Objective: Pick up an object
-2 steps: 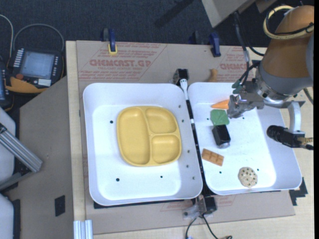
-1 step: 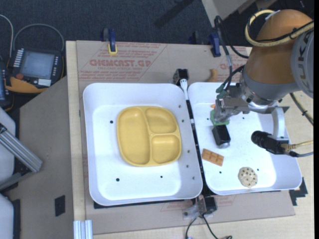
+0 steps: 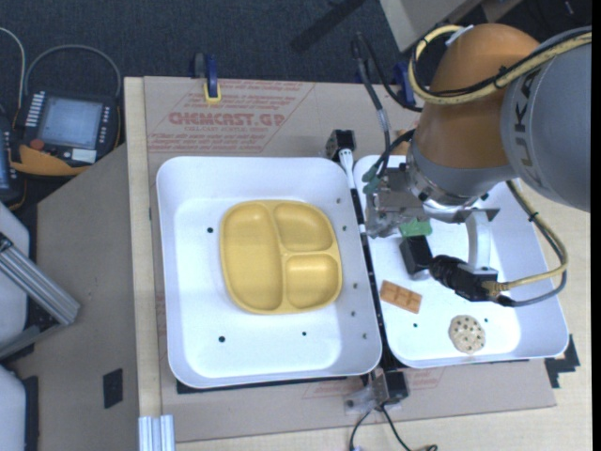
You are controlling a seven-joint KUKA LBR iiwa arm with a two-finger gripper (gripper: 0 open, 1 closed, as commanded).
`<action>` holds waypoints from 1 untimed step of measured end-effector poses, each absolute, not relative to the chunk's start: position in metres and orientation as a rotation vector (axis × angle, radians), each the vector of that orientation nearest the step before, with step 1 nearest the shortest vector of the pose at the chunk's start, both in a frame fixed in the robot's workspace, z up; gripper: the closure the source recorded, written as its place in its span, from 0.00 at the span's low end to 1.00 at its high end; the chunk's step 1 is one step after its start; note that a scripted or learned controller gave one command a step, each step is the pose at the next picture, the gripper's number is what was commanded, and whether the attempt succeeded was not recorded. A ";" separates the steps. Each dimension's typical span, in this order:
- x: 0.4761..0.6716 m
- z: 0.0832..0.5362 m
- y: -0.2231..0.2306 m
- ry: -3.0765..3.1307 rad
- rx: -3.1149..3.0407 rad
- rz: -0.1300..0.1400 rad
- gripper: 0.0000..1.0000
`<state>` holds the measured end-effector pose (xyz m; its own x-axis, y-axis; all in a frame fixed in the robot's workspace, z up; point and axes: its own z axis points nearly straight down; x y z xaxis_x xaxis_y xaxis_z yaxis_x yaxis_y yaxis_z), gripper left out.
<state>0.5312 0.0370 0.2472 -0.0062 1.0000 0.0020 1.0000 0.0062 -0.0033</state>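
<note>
Two white bins (image 3: 188,346) sit on a cardboard-covered bench (image 3: 141,205); jaws' state unclear.

The two bins (image 3: 188,195) are white. Left of the jaws lies a yellow plate (image 3: 280,255) with three parts. Just below the jaws sits an orange-brown cracker (image 3: 401,297), and lower still a pale round cookie (image 3: 467,333) with dark dots. The arm (image 3: 479,92) is orange and grey. The tabletop (image 3: 235,116) is light brown with red letters.
</note>
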 end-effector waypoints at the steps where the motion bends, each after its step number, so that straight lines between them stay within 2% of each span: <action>1: 0.508 0.246 0.083 -2.223 -2.214 0.003 1.00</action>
